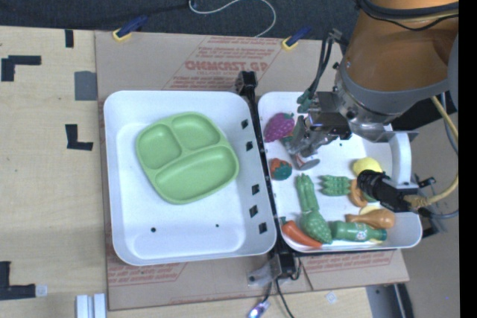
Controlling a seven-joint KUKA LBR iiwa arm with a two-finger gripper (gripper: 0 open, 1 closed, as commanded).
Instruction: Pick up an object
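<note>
My gripper (303,150) hangs over the left part of the right bin (399,153), below the big orange and grey wrist. A purple bunch of grapes (279,126) lies just to its left. A small red and teal round toy (281,169) sits just below and left of it. Nothing shows as held. Lower in the bin lie a green pod (305,193), a green leafy toy (335,185), a yellow lemon (367,165), a carrot (297,234) and a green cucumber-like toy (359,233).
The left bin (123,160) holds a green divided plate (186,156). A black divider (257,160) runs between the two bins. An orange toy (376,217) lies near the right bin's lower right. Cables trail off the arm at the right.
</note>
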